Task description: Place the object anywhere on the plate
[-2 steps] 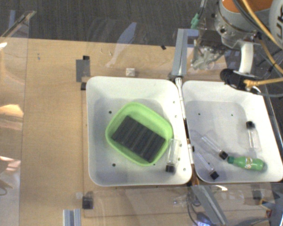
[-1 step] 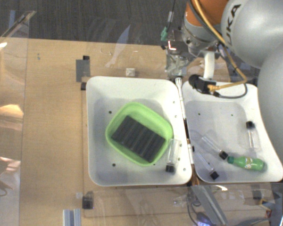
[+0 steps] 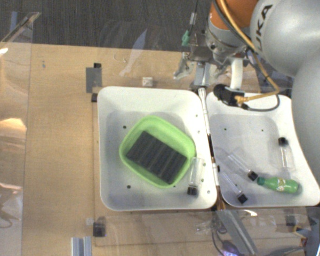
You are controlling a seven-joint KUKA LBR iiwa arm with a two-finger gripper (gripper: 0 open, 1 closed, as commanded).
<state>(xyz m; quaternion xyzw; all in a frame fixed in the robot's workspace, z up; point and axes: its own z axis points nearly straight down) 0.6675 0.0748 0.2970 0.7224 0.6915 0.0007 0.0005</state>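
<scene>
A lime-green plate [image 3: 131,138] lies in the left white bin [image 3: 108,159]. On the plate rests a dark, ribbed rectangular object [image 3: 155,155], lying flat and slanted, apart from the gripper. My gripper [image 3: 190,77] hangs beyond the back edge of the bins, above the seam between them, well away from the plate. Its fingers stand apart with nothing between them.
A clear vial with a black cap [image 3: 194,176] lies beside the plate's right edge in the left bin. The right bin [image 3: 266,122] holds several clear black-capped tubes [image 3: 284,152] and a small green bottle [image 3: 279,184]. A black connector with a yellow cable [image 3: 229,96] hangs over its back edge.
</scene>
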